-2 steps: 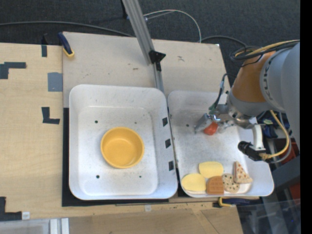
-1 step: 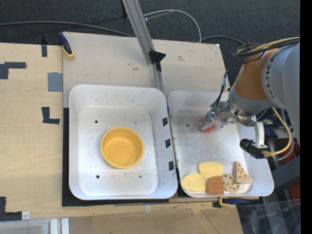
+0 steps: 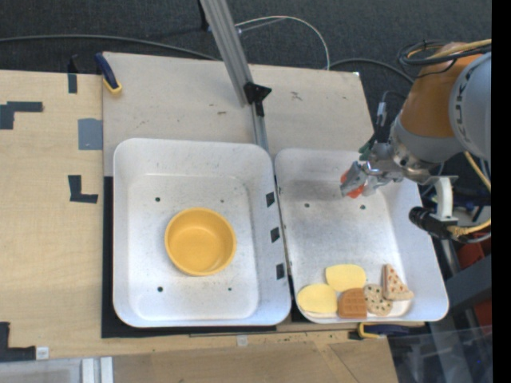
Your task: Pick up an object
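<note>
The gripper (image 3: 357, 183) hovers over the right bin's (image 3: 335, 222) far edge, jaws' state unclear, so it must next descend to the food pieces (image 3: 355, 292) at the near edge.

Even, soft light — perhaps slightly blurred

A bowl (image 3: 200, 240) sits in the left bin (image 3: 136, 166). Food pieces (image 3: 355, 292) cluster along the near edge of the right bin (image 3: 319, 174).
</note>
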